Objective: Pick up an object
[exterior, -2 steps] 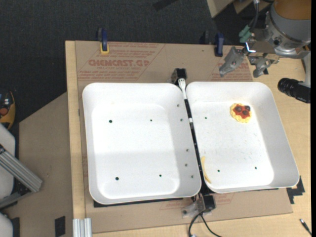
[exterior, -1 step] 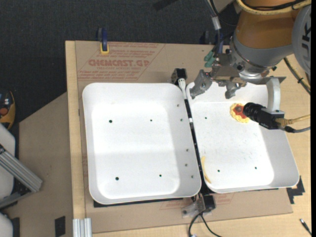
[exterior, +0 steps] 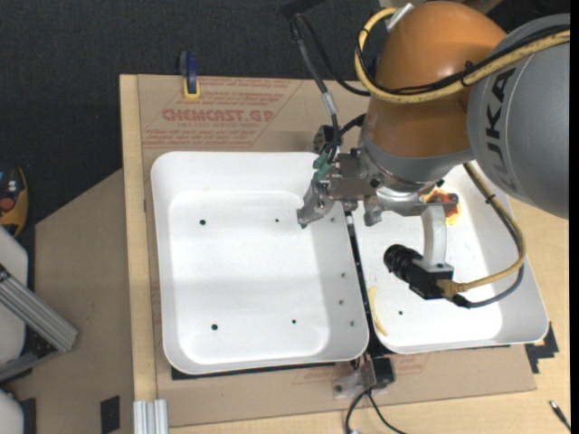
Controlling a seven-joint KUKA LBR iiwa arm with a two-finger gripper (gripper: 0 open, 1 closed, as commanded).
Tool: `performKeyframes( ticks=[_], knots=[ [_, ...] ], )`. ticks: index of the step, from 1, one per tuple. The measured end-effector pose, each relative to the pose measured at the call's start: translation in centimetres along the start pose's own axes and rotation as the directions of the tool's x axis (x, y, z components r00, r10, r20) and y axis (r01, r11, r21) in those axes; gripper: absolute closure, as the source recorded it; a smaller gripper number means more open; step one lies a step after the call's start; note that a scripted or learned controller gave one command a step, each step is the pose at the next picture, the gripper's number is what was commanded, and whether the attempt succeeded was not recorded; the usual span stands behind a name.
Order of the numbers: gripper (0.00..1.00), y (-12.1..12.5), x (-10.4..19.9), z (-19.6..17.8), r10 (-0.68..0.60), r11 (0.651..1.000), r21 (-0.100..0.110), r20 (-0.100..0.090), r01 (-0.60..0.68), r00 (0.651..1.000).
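Observation:
My gripper (exterior: 342,212) hangs over the rim where the two bins meet, near their far end. Its two grey fingers (exterior: 312,212) stand apart, one on each side of the divider, with nothing seen between them, so it is open. A small red, orange and yellow object (exterior: 449,202) lies in the right bin (exterior: 507,319), just right of the wrist and partly hidden by the arm. A thin yellow strip (exterior: 374,313) lies against that bin's left wall, towards the front.
The left bin (exterior: 181,242) shows a white floor with a few small dark dots. Both bins rest on a cardboard sheet (exterior: 235,107) with red print. A blue and yellow clamp (exterior: 189,72) grips its far edge. The arm's bulk covers much of the right bin.

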State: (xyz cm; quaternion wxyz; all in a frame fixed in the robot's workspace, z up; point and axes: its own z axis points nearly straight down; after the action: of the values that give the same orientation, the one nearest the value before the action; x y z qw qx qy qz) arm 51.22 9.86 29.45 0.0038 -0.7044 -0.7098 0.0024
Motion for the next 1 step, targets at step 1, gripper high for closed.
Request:
performKeyframes(
  ticks=[1],
  knots=[
    [0.00,1.62,3.83,-5.76,0.003,1.000,-0.016,-0.001,-0.003,1.000]
  ],
)
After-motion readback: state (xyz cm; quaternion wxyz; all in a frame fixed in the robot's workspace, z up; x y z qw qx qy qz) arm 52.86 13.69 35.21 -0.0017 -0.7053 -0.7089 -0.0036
